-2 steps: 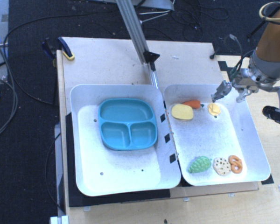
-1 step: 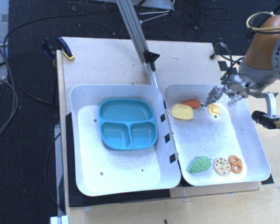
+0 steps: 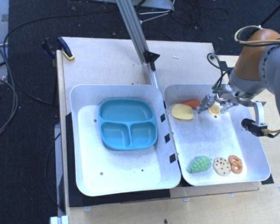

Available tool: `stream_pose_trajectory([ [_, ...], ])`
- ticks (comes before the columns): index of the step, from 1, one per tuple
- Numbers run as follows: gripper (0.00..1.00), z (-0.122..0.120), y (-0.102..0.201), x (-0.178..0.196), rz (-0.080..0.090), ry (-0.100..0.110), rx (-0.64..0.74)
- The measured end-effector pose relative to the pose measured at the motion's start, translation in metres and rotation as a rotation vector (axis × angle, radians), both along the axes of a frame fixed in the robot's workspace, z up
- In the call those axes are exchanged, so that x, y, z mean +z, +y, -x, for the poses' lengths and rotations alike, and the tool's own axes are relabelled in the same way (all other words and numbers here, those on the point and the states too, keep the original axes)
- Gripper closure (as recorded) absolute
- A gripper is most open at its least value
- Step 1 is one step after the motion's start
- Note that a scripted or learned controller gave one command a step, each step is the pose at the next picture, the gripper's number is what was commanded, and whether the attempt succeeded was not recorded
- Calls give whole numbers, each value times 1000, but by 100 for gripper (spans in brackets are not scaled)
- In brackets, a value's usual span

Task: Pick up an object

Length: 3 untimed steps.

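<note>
From the camera above the counter, I take the right bin as my landmark. My gripper hangs low over that bin's far end, near its back wall, with my arm coming in over the bin's right rim. Whether the gripper is released or clenched I cannot tell from here; the metal parts blur together, and a small pale-yellow piece sits right at the tip, either under it or against it. I would not claim to be grasping it.

The nearest clear candidate is the yellow lemon-like object, lying in the same far end of the right bin, just beside my gripper toward the bin's left wall. Its long axis runs roughly across the bin, from left wall toward right wall, so it points more or less along the line from it to me. Behind it, touching or nearly touching, an orange-red object peeks out, closer to the back wall.

Count in the right bin: one yellow object, one orange-red object, one small pale-yellow piece, and along the near wall one green bumpy object, one round speckled cookie and one pretzel, those three in a row, well apart from my gripper.

Outside the right bin, to its left, the second bin holds one blue divided plate.

My judgement: the short move is sideways toward the left wall.
</note>
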<state>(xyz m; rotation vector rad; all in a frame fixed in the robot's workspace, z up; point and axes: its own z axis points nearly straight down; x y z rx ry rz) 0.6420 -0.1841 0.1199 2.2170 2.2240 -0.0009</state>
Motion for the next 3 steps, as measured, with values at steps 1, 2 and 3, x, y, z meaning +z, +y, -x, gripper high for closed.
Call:
stream_pose_trajectory([
  [1,100,0,0,12,0,-2,1],
  [2,100,-2,3,74,0,-4,-1],
  [3,100,-6,-5,130,0,-3,0],
])
